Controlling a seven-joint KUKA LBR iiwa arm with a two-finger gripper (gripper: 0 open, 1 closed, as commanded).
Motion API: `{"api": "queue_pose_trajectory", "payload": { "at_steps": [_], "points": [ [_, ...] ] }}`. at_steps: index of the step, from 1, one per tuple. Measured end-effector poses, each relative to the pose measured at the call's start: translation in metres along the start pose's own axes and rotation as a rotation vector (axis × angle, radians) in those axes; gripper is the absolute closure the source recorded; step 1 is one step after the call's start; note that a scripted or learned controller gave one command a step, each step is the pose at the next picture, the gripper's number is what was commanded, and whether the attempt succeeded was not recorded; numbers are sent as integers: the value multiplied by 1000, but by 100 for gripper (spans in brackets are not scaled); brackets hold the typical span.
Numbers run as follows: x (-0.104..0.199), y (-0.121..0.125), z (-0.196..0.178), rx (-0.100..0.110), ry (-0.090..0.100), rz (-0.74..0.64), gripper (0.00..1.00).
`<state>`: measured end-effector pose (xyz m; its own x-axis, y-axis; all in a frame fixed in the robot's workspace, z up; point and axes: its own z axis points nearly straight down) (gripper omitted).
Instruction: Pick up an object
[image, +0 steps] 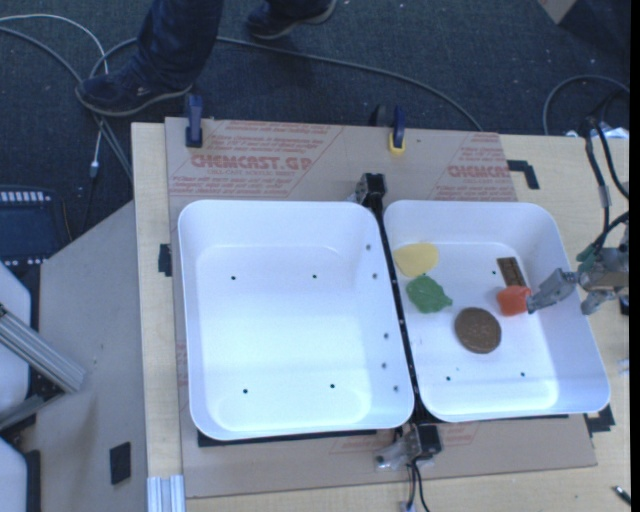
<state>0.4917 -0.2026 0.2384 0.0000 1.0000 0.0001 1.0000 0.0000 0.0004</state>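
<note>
Camera view: gripper (548, 291) at right bin (575, 330) edge, just beside orange-red object (514, 299), nothing between jaws; open/shut can't tell. Risk: fingertip nudges object w/o gripping, or snags brown block (509, 271) nearby.

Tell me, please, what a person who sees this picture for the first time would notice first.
The eye goes first to the small cluster of colours in the right bin: a yellow piece, a green piece, a round brown disc and an orange-red piece. Next comes the gripper reaching in from the right edge, close beside the orange-red piece. The left bin shows plain white.
</note>
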Motion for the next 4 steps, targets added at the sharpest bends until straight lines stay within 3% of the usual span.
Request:
{"api": "queue_pose_trajectory", "payload": {
  "at_steps": [1, 2, 3, 4],
  "points": [
    [38, 71, 149, 12, 4, -3, 0],
    [85, -5, 151, 3, 1, -1, 0],
    [55, 58, 150, -2, -1, 0, 0],
    [114, 61, 151, 0, 2, -5, 0]
  ]
}}
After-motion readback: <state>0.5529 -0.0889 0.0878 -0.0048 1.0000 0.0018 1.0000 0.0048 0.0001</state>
